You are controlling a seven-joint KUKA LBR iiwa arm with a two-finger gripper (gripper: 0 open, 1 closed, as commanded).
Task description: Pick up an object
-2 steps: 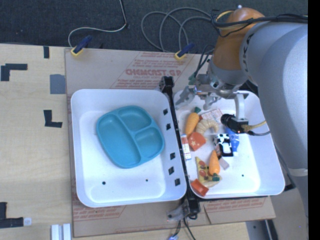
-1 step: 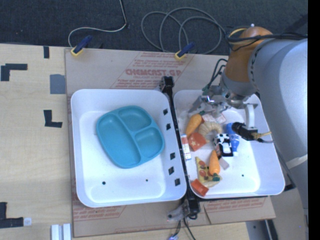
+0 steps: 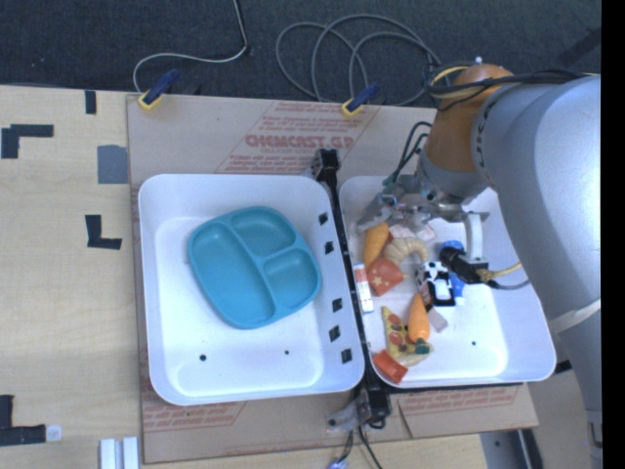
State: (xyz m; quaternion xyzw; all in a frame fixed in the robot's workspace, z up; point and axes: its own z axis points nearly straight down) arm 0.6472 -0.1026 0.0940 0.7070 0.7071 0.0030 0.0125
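The hand (image 3: 415,206) hangs over the right bin (image 3: 508,355); its grip I cannot tell. Small toys (image 3: 405,301) crowd together, hard to identify. A blue tray (image 3: 254,265) lies in the left bin (image 3: 161,360) on the cardboard-covered surface (image 3: 195,135).

Bench (image 3: 59,262) bearing two white bins (image 3: 156,291)

Dark grey carpet floor (image 3: 117,18) ran across the top, with thin cables (image 3: 337,52) looped on it. Below lay a light wood desk (image 3: 59,301) with black tape marks (image 3: 98,233) and a grey patch (image 3: 111,162). A brown cardboard sheet (image 3: 283,135) with red print covered the desk's middle, held at its far edge by two clamps, yellow and blue (image 3: 156,91). Light was even, shadows soft.
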